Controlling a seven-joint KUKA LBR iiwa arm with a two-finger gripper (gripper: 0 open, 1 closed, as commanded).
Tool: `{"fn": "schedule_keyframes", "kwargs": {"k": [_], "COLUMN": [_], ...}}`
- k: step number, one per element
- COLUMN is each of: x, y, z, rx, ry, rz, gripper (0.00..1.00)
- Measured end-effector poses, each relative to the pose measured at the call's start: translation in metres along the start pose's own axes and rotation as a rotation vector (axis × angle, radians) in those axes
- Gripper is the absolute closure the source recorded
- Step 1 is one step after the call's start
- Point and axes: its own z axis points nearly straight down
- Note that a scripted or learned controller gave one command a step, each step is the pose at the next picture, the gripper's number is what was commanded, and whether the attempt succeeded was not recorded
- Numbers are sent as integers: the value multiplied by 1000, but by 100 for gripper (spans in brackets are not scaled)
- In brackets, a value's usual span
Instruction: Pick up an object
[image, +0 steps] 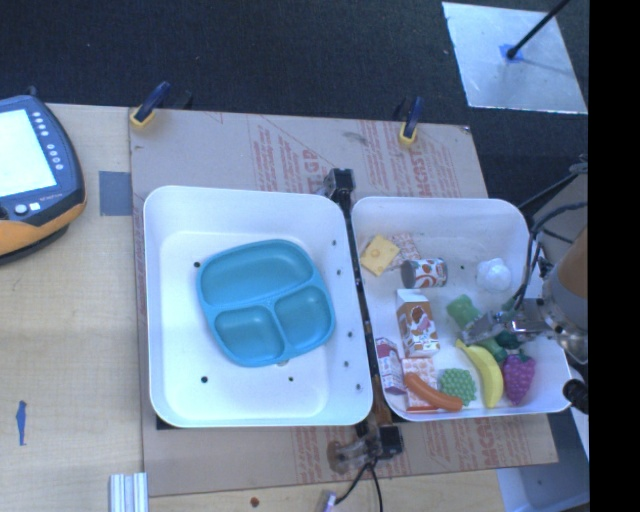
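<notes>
Carrot (432, 396) and banana (487, 372) lie low in the right bin (440, 208). Banana sits just under the gripper (497, 325), running down and right. I cannot tell the gripper's state

Two bins sit side by side on the worktop (70, 330). The left bin (165, 300) holds a divided tray (265, 300) near its middle. In the right bin (440, 212), a cracker (379, 255) lies at the back left, a can (424, 272) just right of it and a ball (493, 272) further right. A carton (416, 322) lies centre-left. Along the front lie a carrot (432, 395), a broccoli (457, 383), a banana (486, 372) and grapes (518, 377), left to right. The end effector (497, 325) reaches in from the right, above the banana. A pendant (30, 175) rests far left.
</notes>
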Motion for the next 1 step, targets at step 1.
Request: {"fn": "schedule_keyframes", "kwargs": {"k": [1], "x": [-5], "y": [1], "z": [-13], "rx": [-4], "ry": [-8], "rz": [0], "gripper": [100]}}
